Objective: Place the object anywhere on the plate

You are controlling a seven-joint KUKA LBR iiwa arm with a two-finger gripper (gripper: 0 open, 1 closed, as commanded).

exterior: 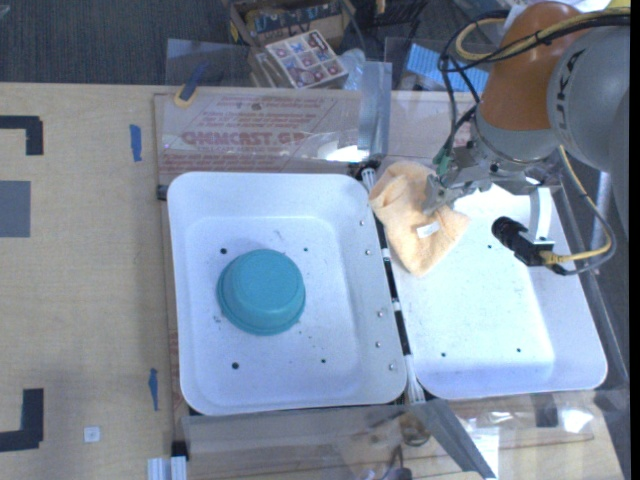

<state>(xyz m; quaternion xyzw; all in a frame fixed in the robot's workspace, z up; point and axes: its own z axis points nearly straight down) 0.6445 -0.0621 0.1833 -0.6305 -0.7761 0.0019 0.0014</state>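
Two shallow white bins [470, 353] sit side by side on a bench, where the grey arm's gripper [440, 190] pinches a soft yellow cloth [412, 230] at the right bin's far left corner, while a round teal plate [262, 290] rests in the left bin.

My gripper [443, 190] hangs over the upper left corner of the right bin [500, 353], its tips down in a yellow cloth [415, 230]. The cloth lies crumpled there — one edge lapping the rim between the two bins, a small white tag showing on its folds. In the left bin [200, 368] sits a teal plate [262, 290], upside down, well apart from the cloth. My orange band [535, 30] shows at top right, cables looping around it.
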